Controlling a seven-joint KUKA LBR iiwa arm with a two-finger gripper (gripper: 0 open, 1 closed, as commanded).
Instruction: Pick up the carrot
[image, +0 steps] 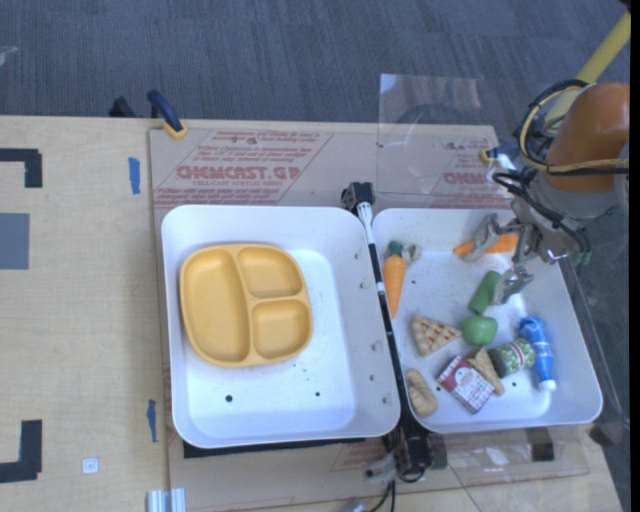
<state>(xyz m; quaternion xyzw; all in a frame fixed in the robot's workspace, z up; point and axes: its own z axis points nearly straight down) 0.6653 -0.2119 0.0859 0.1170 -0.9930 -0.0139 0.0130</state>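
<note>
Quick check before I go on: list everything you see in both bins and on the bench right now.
tray: 1, yellow, three compartments, in left bin
carrot: 1, orange, green top, right bin, along its left wall
carrot: 1, orange, right bin far side, beside the gripper
pizza slice: 1, tan, right bin middle
green items: 2, right bin middle
bottle: 1, blue, right bin right side
box: 1, red, near edge
arm: grey, orange band
gripper: over right bin

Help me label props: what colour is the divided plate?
Yellow; the plate shows clearly in the camera view, left bin.
</note>
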